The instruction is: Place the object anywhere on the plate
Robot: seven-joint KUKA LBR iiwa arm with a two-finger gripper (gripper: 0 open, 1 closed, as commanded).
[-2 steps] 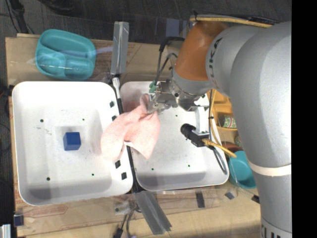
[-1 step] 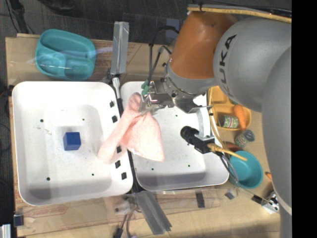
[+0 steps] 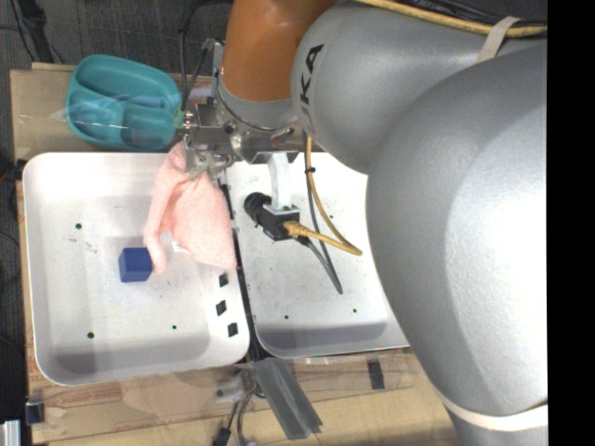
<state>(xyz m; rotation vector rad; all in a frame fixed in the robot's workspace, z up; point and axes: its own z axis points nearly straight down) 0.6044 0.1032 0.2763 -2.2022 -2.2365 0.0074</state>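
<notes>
The claw hangs over the far right part of the left bin, just under the arm's orange band, and it is clamped on a pink cloth: the top of the cloth is bunched up between the fingers, and the rest of it drapes down from there toward the near side, spreading wider as it falls and ending over the bin floor beside the rim that divides the two bins. Below the claw and to its left, a small blue cube sits on the floor of the same bin, just beside the hanging edge of the cloth; whether the two touch is hard to tell. Above the claw and to its left, outside the bin at its far rim, lies a teal plate with compartments, tilted and resting partly against the bin's edge; the cloth is apart from it, so the object is not on the plate. To the right of the claw, the right bin lies largely under the grey arm, and a black fitting with a yellowish cable hangs over it, just right of the dividing rim. Wooden bench boards show below the bins.
</notes>
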